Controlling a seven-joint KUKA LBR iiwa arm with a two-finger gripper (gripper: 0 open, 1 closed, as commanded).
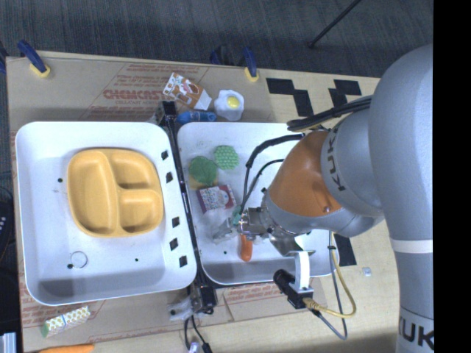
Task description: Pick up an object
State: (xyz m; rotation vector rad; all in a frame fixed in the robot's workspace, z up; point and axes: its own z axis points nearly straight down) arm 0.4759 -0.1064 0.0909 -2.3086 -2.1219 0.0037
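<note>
Camera view: the grey arm (pixel 401 160) with its orange band (pixel 305 175) reached in from the right and covered much of the right bin (pixel 193 134). The cardboard-topped surface (pixel 110 79) carried both white bins side by side. The left bin (pixel 44 271) held a yellow divided tray (pixel 114 190) near its middle. In the right bin lay a green round object (pixel 202 170), a paler green dotted ball (pixel 226 155) just beside it, a red-and-white packet (pixel 215 197) below them, and a small orange carrot-like piece (pixel 245 250) near the bin's front wall. The gripper (pixel 246 226) sat low in the right bin, just above the orange piece and beside the packet; whether the jaws stood wide or narrow could not be told, and nothing was seen between them. Beyond the bins lay a printed carton (pixel 180 88), a blue item (pixel 195 116) and a yellow-and-white object (pixel 229 104).
</note>
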